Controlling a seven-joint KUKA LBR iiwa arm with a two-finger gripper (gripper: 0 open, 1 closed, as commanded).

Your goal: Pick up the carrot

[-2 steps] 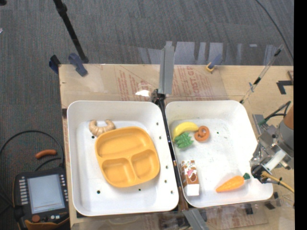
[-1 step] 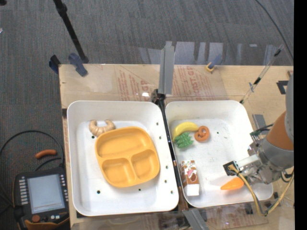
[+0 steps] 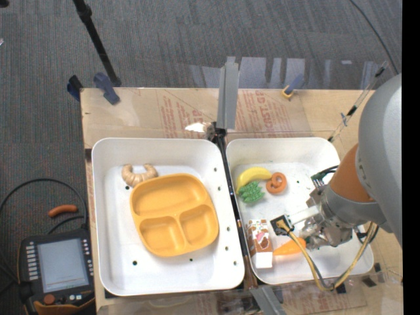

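Carrot (image 3: 289,247): right end hidden under gripper (image 3: 314,236); left part visible. Contact with carrot cannot be resolved. Arm (image 3: 387,156) cut off at right edge. Carton (image 3: 260,236) label too small to read.

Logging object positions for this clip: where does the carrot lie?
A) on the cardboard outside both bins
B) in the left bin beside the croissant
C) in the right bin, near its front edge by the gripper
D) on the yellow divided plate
C: the carrot lies in the right bin near its front edge, at the gripper.
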